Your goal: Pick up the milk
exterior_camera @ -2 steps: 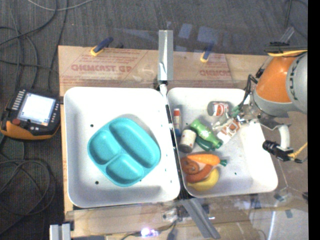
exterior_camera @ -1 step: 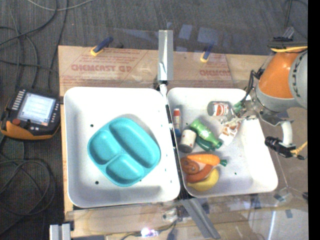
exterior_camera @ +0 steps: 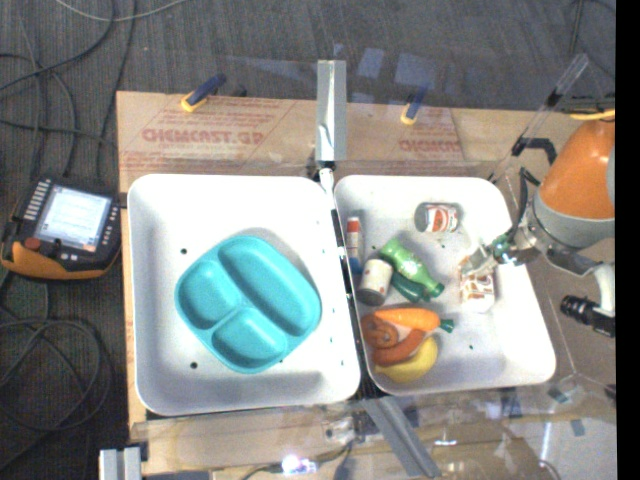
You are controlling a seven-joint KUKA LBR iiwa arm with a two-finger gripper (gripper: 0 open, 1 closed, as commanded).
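1. My pincer (exterior_camera: 487, 255) sits over the right bin (exterior_camera: 520, 360), near its right wall, with my grey and orange arm (exterior_camera: 580, 193) reaching in from the right.
2. I cannot tell how the pincer stands; it is too small and blurred here.
3. The milk (exterior_camera: 478, 287), a small white carton with red print, lies just below my pincer tip (touching or merely close, I cannot say).
4. A red and white can (exterior_camera: 438, 217) lies on its side near the bin's far wall.
5. A green bottle (exterior_camera: 410, 270) lies tilted mid-bin, beside a small cylinder (exterior_camera: 376, 279) with a white label.
6. A carrot (exterior_camera: 404, 321) rests toward the near edge, touching a yellow fruit (exterior_camera: 411, 362).
7. The left bin (exterior_camera: 160, 358) holds a teal divided plate (exterior_camera: 249, 302).
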